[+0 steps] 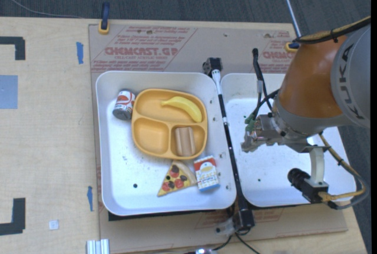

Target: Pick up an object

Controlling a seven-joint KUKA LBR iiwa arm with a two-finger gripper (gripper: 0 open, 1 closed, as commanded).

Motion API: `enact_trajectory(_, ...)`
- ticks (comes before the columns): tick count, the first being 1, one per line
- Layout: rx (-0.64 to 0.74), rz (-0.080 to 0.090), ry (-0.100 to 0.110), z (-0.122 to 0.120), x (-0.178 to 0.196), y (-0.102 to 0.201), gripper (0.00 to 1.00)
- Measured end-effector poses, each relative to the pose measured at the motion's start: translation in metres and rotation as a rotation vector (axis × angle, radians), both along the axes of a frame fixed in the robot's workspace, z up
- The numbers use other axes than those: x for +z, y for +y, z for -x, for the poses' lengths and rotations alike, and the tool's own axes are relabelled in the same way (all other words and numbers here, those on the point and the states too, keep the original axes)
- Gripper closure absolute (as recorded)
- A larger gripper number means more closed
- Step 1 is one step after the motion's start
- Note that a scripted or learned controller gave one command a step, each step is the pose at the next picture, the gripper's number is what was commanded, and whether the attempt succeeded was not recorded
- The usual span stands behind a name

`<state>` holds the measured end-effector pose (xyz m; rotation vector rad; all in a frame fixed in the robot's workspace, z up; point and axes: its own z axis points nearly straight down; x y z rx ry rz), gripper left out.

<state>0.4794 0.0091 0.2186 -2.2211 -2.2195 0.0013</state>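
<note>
- End effector [254, 135] hangs over the right bin [268, 191]; can't tell its state from my feed.
- Banana [184, 106] sits in the yellow tray [141, 129], left bin [112, 176].
- I reckon: reach across next.

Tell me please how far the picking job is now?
Done: nothing looks picked yet. The banana and hot dog lie in the yellow tray; can, pizza slice and small carton lie in the left bin. In hand: the arm hangs over the right bin. Left: the whole grasp.
</note>
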Motion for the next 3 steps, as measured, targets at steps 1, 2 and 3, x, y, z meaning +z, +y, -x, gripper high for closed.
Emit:
enact_trajectory(1, 0.001, 0.0, 0.001, 0.0, -0.001, 0.006, 1.0)
enact_trajectory(2, 0.0, 0.0, 0.001, 0.0, -0.012, -0.018, 1.0)
enact_trajectory(3, 0.0, 0.0, 0.0, 0.0, -0.012, -0.018, 0.0)
